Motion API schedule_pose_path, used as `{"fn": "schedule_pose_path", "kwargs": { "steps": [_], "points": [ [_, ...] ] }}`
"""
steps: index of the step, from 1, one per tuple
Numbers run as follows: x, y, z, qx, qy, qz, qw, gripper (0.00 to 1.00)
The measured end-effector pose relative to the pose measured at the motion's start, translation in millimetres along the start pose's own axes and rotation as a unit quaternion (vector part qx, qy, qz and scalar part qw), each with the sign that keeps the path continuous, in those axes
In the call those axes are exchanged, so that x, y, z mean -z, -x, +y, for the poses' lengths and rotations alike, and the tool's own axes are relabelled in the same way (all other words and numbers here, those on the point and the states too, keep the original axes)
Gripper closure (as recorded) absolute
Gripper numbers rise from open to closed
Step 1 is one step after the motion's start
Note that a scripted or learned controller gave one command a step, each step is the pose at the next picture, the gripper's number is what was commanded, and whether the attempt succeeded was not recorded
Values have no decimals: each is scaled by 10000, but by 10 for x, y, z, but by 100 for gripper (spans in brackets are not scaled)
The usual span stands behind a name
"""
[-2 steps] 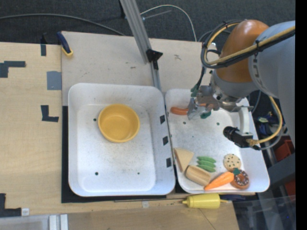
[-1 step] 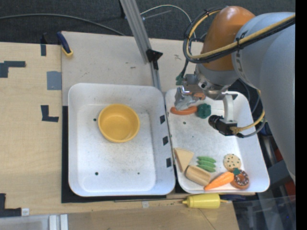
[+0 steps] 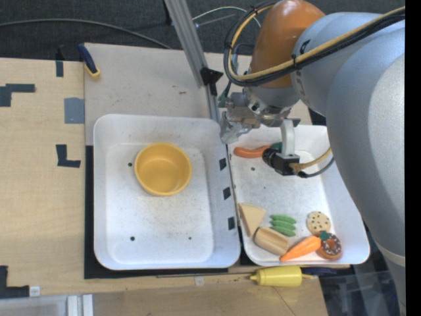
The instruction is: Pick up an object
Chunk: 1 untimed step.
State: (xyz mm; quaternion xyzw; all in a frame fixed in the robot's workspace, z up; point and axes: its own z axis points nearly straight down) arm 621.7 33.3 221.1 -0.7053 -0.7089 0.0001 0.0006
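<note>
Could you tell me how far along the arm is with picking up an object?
Done: nothing looks lifted yet; the round yellow plastic bowl sits in the left white bin, the slim orange toy piece lies in the right white bin. In hand: the claw hangs low by that orange piece, near the bins' shared edge. Left: the grasp and the lift.

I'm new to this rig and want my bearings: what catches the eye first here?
The big grey arm with its orange band looms over the right side, its hand hanging above the far end of the rims where the two bins meet. A yellow bowl sits in the left bin. Toy food clusters at the near end of the right bin, including a carrot, cookie and donut.
</note>
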Motion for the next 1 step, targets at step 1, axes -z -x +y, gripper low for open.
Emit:
{"fn": "schedule_pose_path", "kwargs": {
  "steps": [1],
  "points": [
    [102, -413, 342, 4, 10, 3, 10000, 100]
  ]
}}
